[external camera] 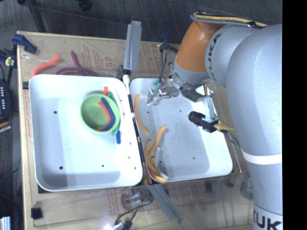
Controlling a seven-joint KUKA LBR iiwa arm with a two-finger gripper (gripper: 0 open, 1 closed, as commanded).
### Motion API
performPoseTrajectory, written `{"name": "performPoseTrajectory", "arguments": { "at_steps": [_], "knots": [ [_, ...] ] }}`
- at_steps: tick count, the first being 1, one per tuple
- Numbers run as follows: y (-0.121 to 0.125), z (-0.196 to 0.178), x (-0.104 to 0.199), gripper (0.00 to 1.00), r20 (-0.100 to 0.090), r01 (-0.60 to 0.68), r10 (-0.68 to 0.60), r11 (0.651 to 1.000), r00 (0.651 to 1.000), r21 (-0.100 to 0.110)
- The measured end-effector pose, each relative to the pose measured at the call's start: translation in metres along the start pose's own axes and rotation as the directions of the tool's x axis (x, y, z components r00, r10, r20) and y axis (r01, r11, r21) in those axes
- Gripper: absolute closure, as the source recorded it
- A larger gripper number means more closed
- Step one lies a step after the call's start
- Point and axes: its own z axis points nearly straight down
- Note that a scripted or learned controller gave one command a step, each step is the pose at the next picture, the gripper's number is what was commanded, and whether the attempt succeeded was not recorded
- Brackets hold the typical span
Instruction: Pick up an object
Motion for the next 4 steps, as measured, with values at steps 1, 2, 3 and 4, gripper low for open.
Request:
{"name": "performPoseTrajectory", "arguments": {
  "at_steps": [1, 2, 3, 4],
  "knots": [
    [0.0, 0.0, 0.0, 0.0, 0.0, 0.0, 0.0, 1.0, 1.0, 0.0],
    [-0.047, 0.071, -0.024, 0.0, 0.0, -0.101, 0.101, 0.995, 0.995, 0.004],
    [-0.079, 0.088, -0.017, 0.0, 0.0, -0.121, 0.121, 0.993, 0.993, 0.003],
    [-0.08, 0.078, -0.018, 1.0, 0.002, -0.118, 0.118, 0.993, 0.993, 0.006]
  ]
}}
